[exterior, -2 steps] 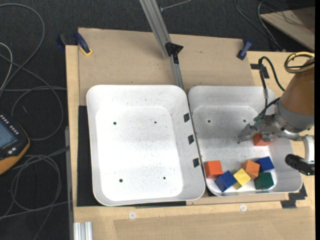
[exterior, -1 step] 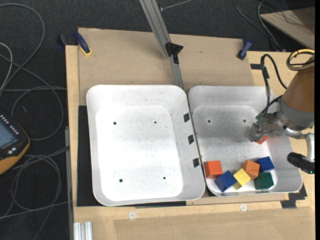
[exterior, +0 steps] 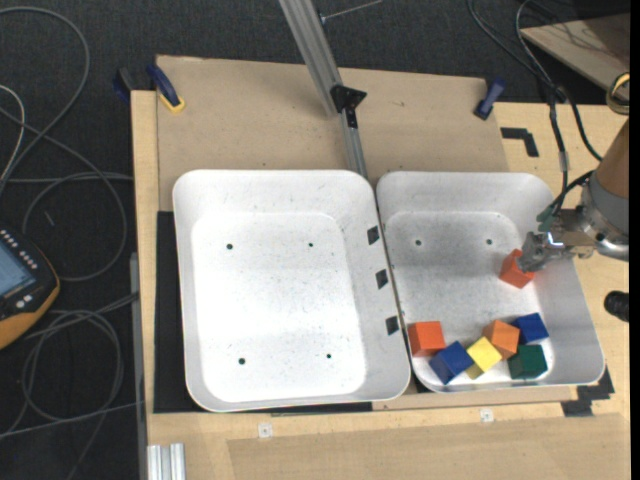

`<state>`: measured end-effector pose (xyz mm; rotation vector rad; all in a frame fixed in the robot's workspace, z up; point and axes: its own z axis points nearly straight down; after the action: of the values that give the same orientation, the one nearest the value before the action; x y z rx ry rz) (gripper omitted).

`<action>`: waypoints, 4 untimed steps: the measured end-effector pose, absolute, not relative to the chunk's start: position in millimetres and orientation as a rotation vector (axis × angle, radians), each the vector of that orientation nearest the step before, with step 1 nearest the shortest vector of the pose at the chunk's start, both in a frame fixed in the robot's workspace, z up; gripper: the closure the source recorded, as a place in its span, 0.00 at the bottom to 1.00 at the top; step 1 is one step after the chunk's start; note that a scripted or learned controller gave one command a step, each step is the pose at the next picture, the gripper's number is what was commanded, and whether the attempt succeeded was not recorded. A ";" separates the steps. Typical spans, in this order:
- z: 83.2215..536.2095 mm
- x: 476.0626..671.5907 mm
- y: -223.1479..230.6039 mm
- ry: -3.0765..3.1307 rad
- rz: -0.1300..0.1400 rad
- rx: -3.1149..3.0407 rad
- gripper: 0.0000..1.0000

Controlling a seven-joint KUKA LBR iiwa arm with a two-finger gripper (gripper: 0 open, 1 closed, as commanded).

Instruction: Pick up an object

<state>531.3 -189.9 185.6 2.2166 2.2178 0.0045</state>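
In the camera view, the grey two-finger gripper (exterior: 537, 251) sits low in the right-hand shallow white bin (exterior: 455, 196), directly over a small red-orange block (exterior: 516, 271) near the bin's right wall; whether its jaws are released or clenched on the block cannot be told. The block sits tilted, so the fingers may slip off it or push it against the wall. A loose cluster of small coloured cubes (exterior: 480, 348) lies well apart along the near edge.

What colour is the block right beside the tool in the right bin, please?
Orange-red block, at the tool; the overhead camera view shows it best.
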 end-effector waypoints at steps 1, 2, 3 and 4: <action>235.5 533.2 -190.2 2.218 0.006 2.214 1.00; 232.0 532.3 -127.2 2.231 0.003 2.216 1.00; 243.1 529.3 -78.0 2.231 0.004 2.216 1.00; 234.1 528.8 -17.1 2.232 0.002 2.216 1.00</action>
<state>528.8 -17.1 234.1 2.2159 2.2323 0.0016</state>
